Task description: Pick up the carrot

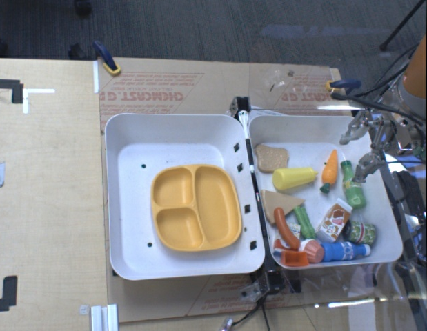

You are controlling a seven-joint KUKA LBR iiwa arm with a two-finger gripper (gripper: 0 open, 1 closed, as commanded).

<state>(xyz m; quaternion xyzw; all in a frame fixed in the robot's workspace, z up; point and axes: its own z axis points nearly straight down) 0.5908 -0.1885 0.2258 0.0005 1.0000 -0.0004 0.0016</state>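
Orange carrot (330, 167) lies in right bin (296, 125), between yellow corn (294, 178) and green bottle (351, 188). Gripper (360, 150) hovers over bin's right side, fingers spread, holding nothing. Yellow plate (196, 206) sits in left bin (130, 136).

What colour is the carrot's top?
Green, on the orange carrot, seen in the camera view.

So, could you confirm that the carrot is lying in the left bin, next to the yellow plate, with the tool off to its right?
Not quite: the carrot lies in the right bin, beside the yellow corn. The yellow plate sits alone in the left bin. The tool is indeed to the carrot's right, as the camera view shows.
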